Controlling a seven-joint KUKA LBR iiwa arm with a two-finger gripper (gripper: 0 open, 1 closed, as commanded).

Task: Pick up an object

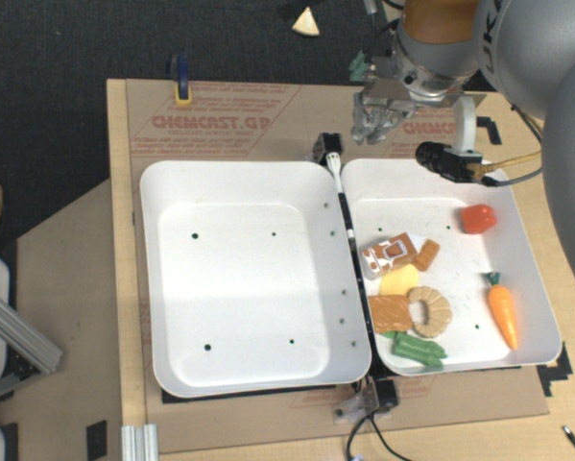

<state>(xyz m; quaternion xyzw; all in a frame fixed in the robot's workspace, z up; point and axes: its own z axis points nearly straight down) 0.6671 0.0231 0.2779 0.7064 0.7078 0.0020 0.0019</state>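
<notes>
My gripper [371,133] hangs above the far edge of the right bin [537,286], near its back left corner, with nothing between its fingers. The two fingers stand a little apart. In the right bin lie a red tomato-like piece [477,219], an orange carrot [503,315], a brown and white packet [390,254], a small tan block [425,254], a yellow wedge [399,279], a brown toast slice [389,313], a tan ring [429,311] and a green pod [419,351]. All of them lie well below the gripper in the view.
The left bin [172,200] sits beside the right one, and a black clip [326,147] joins them at the far side. Both rest on a cardboard sheet [229,113]. A blue and yellow clamp [181,77] stands at the back left.
</notes>
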